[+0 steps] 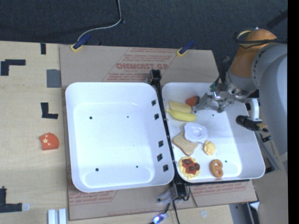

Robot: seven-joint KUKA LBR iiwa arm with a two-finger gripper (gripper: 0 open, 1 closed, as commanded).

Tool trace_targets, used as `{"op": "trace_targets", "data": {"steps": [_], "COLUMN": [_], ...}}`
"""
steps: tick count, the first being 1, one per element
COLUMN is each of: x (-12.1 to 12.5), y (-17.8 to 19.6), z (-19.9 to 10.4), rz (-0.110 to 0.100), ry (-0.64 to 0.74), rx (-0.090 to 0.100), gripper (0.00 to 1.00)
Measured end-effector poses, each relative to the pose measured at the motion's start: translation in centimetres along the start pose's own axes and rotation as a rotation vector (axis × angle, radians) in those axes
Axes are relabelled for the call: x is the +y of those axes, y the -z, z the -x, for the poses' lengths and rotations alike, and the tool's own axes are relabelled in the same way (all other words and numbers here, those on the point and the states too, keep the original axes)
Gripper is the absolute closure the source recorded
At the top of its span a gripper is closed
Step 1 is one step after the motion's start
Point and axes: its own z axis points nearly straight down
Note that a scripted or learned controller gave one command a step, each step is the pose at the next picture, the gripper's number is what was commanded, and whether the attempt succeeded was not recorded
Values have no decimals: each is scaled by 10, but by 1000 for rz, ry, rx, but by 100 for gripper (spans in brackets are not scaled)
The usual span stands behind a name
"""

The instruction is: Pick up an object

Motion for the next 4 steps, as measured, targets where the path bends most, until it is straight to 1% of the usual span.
{"op": "trace_targets", "data": {"steps": [1, 2, 3, 4], "x": [0, 7, -69, -35], "y": [1, 6, 0, 0], "z": [-77, -109, -68, -112], "rz": [12, 46, 40, 42], "ry": [-7, -13, -17, -11], "rx": [-15, -14, -12, -12], "gripper": [0, 0, 0, 0]}}
